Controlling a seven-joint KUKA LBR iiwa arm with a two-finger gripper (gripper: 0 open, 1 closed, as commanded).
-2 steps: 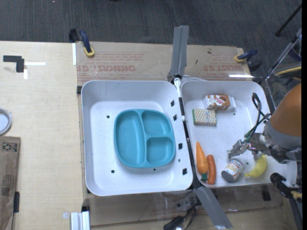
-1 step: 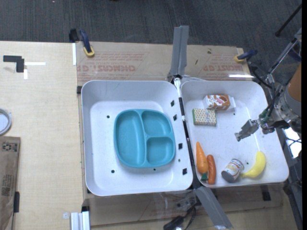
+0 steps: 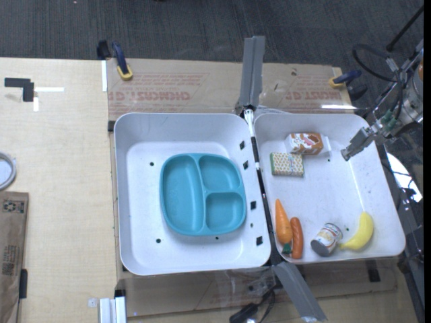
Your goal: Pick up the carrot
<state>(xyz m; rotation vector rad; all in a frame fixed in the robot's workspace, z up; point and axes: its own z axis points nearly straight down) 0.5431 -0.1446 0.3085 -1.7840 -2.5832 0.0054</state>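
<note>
Carrot (image 3: 283,221): lying in right bin (image 3: 377,247), front-left corner, beside a second orange piece (image 3: 296,237).
Neighbours: can (image 3: 326,239), banana (image 3: 359,233).
Left bin (image 3: 135,180): blue divided plate (image 3: 202,194).
Claw (image 3: 353,147): over right bin's far-right rim, well apart from carrot; grip state cannot be told.

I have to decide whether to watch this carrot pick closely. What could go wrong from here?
Two similar orange pieces lie touching at the right bin's near-left corner, so the gripper might take the wrong one instead of the carrot. Both hug the bin wall, leaving little room. The gripper must also cross over the green sponge.
</note>
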